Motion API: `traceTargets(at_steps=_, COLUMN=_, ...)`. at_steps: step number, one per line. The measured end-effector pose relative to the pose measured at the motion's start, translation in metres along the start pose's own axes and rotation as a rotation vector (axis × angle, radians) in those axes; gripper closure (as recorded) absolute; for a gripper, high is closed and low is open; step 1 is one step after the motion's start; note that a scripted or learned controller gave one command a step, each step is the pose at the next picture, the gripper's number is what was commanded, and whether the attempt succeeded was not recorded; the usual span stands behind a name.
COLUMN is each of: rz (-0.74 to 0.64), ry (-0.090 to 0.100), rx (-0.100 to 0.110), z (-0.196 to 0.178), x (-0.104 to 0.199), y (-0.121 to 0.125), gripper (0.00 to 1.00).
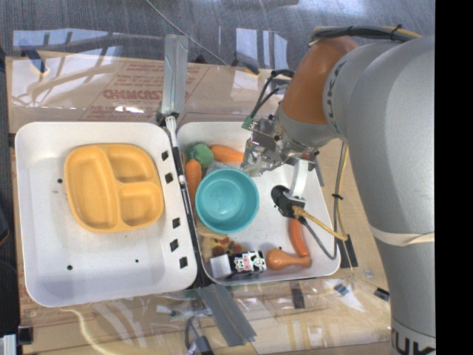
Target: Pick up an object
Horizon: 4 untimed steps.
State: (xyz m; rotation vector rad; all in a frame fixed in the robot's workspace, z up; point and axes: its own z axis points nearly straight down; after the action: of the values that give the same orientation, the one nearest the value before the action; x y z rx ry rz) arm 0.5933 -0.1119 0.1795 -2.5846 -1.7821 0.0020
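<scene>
1. Camera view, the desk [89, 87]: two shallow white bins sit side by side on it. The left bin [29, 198] holds a yellow divided plate [114, 186], lying flat towards its far side.
2. Camera view, the right bin [266, 235]: a teal bowl [225, 198] stands upright near the bin's left wall. A carrot [193, 180] lies just beside the bowl on its left, and a green toy [199, 154] and a second carrot [228, 154] lie along the far wall. A reddish sausage-shaped toy [298, 239] lies near the right wall. An orange pear-shaped toy [284, 259] and a black-and-white cow-patterned toy [247, 262] lie along the near wall.
3. Camera view, the arm [369, 124]: it reaches in from the right. Its gripper [255, 161] hangs over the right bin at the bowl's far right rim, near the second carrot. I cannot tell whether the gripper is apart or together.
</scene>
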Motion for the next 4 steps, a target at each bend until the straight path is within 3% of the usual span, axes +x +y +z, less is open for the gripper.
traceTargets(at_steps=1, rz=0.566, ry=-0.001, rx=0.003, z=-0.011, x=0.065, y=-0.043, gripper=1.0)
traceTargets(at_steps=2, rz=0.903, ry=0.001, rx=-0.002, z=-0.099, x=0.103, y=-0.036, gripper=1.0)
traceTargets(at_steps=3, rz=0.838, ry=-0.006, rx=0.007, z=-0.009, x=0.071, y=-0.107, gripper=1.0)
traceTargets(at_steps=4, rz=0.837, ry=-0.001, rx=0.001, z=-0.025, x=0.062, y=-0.079, gripper=1.0)
